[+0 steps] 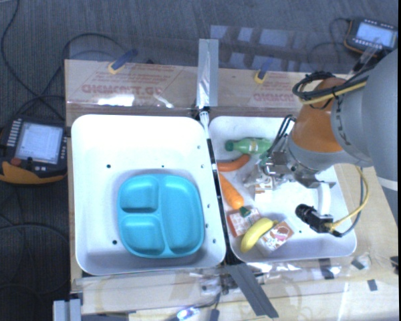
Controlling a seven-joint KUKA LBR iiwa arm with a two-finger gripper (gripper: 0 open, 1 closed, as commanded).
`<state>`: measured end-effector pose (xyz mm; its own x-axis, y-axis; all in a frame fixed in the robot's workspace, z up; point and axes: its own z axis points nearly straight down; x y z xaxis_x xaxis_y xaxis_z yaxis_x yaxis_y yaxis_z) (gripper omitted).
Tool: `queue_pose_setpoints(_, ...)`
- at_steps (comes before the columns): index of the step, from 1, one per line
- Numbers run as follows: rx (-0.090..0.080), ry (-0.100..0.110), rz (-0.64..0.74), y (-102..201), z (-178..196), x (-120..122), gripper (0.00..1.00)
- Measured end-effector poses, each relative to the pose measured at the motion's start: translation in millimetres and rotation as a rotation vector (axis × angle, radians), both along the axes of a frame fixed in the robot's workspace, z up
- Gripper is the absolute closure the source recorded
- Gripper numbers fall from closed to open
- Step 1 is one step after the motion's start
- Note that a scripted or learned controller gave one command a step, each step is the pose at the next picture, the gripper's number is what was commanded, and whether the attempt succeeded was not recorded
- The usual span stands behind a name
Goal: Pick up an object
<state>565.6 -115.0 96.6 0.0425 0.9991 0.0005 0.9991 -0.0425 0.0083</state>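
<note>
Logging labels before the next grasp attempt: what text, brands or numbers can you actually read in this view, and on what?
Cardboard sheet behind the bins: red print, seen reversed and blurred, unreadable.
Handheld pendant left of the bench: lit screen, content too small.
Second pendant at top right: screen lit, unreadable.
Red and white packets beside the banana in the right bin: printing too small.
Green bottle: no legible label.
Blue divided tray: no text.
</note>
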Motion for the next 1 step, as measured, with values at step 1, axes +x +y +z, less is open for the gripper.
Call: queue_pose_setpoints(1, 0.002, 0.016, 0.054, 15.8, 108.4, -73.7, 1.0)
